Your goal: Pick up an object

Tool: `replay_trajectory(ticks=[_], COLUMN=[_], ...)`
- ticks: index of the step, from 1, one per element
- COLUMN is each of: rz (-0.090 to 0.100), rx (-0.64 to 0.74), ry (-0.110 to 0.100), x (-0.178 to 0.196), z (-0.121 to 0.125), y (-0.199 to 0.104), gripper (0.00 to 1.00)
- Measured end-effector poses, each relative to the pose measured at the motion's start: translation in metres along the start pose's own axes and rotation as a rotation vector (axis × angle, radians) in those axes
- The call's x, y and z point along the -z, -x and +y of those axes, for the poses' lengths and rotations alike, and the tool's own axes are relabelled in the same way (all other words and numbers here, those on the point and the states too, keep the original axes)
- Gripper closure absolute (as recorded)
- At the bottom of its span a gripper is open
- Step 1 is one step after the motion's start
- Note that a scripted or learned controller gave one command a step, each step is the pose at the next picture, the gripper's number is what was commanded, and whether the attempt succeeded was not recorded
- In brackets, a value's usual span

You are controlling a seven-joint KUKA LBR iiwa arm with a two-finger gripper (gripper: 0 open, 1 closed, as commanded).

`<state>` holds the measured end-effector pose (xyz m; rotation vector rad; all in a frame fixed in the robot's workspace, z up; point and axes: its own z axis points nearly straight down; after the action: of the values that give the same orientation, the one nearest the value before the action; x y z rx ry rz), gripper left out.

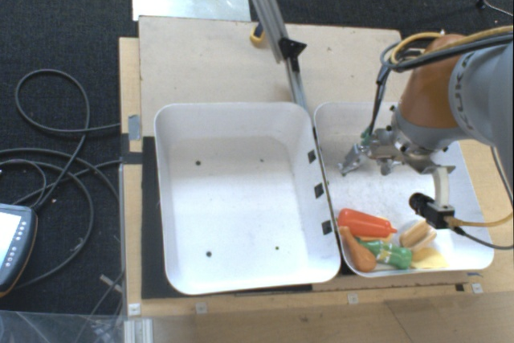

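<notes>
Objects for picking: a cluster in the near corner of the right-hand shallow white bin (345, 124). Items: a red-orange pepper-shaped plastic toy (366, 222); an orange carrot-shaped toy (356, 250) touching it; a green bottle-shaped toy (389, 255); a tan bun-shaped toy (418, 234); a pale yellow flat piece (431, 259). Two-finger gripper (351, 162): above the same bin's middle, apart from the cluster; finger state cannot be told. Left-hand white bin (173, 173): adjoining.

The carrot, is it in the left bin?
No, the carrot lies in the right bin, beside the other toy food.
</notes>
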<state>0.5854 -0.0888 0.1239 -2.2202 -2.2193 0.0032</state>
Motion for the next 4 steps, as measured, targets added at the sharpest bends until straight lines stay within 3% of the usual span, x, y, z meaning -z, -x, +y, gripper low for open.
replay_trajectory(ticks=[1,4], rz=[0.000,-0.001], rx=[0.000,0.005], ry=[0.006,0.009], x=[0.014,0.141], z=[0.002,0.010], y=[0.000,0.008], gripper=[1.00,1.00])
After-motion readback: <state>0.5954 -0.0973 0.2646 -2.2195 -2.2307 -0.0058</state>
